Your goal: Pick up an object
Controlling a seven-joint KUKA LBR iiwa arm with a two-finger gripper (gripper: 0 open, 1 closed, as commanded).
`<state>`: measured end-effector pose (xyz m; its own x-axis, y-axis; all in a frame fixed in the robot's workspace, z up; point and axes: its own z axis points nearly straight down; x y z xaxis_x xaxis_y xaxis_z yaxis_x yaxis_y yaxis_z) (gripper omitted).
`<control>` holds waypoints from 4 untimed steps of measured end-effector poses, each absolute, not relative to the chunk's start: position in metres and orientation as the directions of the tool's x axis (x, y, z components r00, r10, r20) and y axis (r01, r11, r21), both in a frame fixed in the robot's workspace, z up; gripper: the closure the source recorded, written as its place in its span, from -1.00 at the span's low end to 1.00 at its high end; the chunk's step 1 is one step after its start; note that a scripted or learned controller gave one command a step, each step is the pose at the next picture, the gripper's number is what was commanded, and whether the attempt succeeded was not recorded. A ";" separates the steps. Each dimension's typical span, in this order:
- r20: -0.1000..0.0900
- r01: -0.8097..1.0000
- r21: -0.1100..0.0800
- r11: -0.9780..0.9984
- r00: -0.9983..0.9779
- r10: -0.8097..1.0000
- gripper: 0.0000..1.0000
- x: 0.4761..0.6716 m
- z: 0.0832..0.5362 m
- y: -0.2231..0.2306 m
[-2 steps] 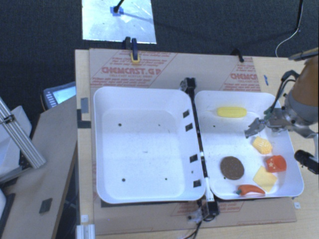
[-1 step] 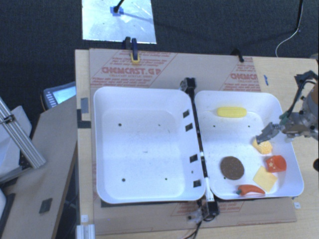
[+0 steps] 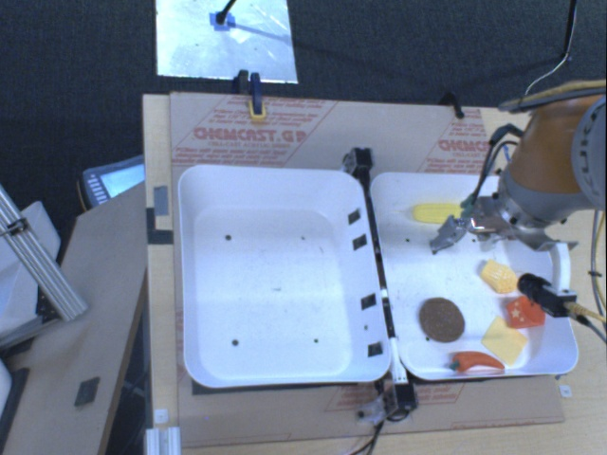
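My gripper point(image 3: 451, 232) hangs over the upper middle of the right bin point(image 3: 408, 282), at the end of the grey arm with its orange band point(image 3: 555, 150). Just above and left of it lies a long yellow piece point(image 3: 433, 213). Below it a brown round disc point(image 3: 442, 319) rests on the bin floor. To the right sit a small yellow-orange piece point(image 3: 498, 277), a red piece point(image 3: 524, 313), a pale yellow wedge point(image 3: 505, 340) and an orange-red piece point(image 3: 476, 362) near the front rim. I see nothing held in the gripper.
The left bin point(image 3: 190, 254) lies beside the right one, with a black clip strip point(image 3: 372, 273) between them. Both rest on a cardboard sheet point(image 3: 285, 131). A black part with cables point(image 3: 546, 297) sticks out near the red piece.
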<state>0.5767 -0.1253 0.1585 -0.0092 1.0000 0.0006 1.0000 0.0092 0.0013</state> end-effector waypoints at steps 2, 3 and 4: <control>0.000 1.000 0.010 0.013 -0.013 1.000 -1.00 0.606 0.247 -0.077; -0.006 1.000 0.003 -0.011 0.011 1.000 -1.00 0.526 0.283 -0.188; -0.001 1.000 0.002 0.003 -0.003 1.000 -1.00 0.560 0.230 -0.189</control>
<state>0.5602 -0.1886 0.2295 -0.0034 1.0000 -0.0014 1.0000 0.0034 0.0016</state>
